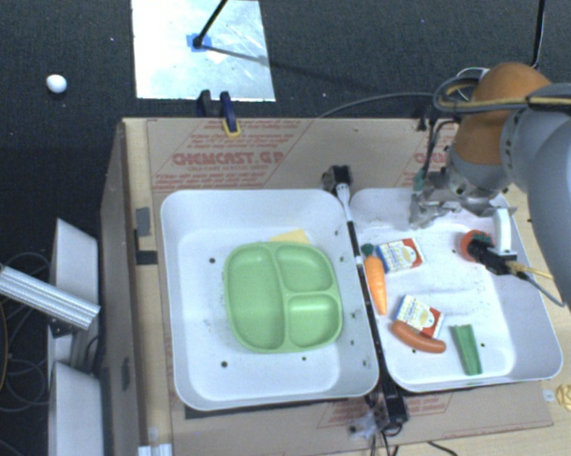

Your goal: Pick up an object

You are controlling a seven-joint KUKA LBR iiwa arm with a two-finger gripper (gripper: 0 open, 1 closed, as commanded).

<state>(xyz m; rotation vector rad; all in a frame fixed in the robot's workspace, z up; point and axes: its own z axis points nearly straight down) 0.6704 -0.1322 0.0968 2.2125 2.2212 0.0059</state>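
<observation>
My gripper point(444, 210) hangs over the far end of the right bin point(533, 354), open, with nothing between its fingers. Below and to its left lies a small white carton with a blue and orange label point(400, 255). An orange carrot point(374, 283) lies along the bin's left wall. A second small carton point(419, 315) sits near the middle, with a red sausage point(419, 338) just in front of it and a green block point(466, 348) to the right. A red-orange round thing point(470, 243) rests by the right wall, partly hidden by the robot's parts.
The left bin point(189, 272) holds a green divided plate point(283, 296) with a yellow piece point(291, 237) peeking out behind it. A black divider point(357, 267) separates the bins. The grey arm point(545, 157) reaches in over the right bin's far right corner.
</observation>
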